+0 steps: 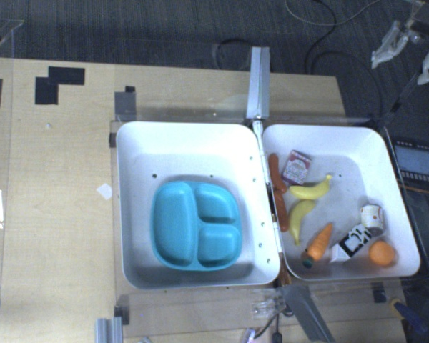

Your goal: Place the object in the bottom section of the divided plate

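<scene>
Divided plate (196,225) sits in left bin (136,191); carrot (319,242) w/ bananas (305,202) in right bin (386,163).

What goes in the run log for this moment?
blue divided plastic plate: left bin | orange plastic carrot, two yellow bananas: right bin | placement: not yet done

- The bench (50,213) is pale wood and fills the left and middle of the frame.
- Two shallow white bins sit on it side by side: the left bin (132,191) at centre, the right bin (386,163) toward the right.
- Black tape patches (57,83) mark its upper left.
</scene>
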Controlling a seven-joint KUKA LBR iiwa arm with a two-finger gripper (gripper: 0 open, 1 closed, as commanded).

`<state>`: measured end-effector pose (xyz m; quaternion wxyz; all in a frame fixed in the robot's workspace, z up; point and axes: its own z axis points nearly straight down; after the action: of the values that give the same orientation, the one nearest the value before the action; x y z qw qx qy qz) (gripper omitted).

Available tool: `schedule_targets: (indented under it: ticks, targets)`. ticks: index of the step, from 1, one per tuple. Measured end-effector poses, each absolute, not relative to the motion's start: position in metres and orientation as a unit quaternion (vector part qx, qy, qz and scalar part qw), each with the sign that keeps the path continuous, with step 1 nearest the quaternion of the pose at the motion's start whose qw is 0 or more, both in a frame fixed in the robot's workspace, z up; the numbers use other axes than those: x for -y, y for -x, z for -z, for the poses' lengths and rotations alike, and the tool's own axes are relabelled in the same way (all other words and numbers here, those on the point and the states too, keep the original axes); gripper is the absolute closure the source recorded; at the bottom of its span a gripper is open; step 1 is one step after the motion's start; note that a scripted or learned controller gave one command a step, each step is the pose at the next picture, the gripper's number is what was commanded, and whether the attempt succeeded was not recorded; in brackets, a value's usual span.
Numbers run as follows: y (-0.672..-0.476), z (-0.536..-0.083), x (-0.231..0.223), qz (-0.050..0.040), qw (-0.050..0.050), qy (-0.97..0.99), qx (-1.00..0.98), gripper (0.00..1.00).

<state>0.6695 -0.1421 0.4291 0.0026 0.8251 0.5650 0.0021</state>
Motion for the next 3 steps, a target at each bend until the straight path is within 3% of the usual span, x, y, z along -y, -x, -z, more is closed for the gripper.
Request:
schedule_targets:
  ticks: [3]
  targets:
    - [-0.6695,-0.429,0.1421,-0.0021,0.003,-0.825,-0.565,0.0]
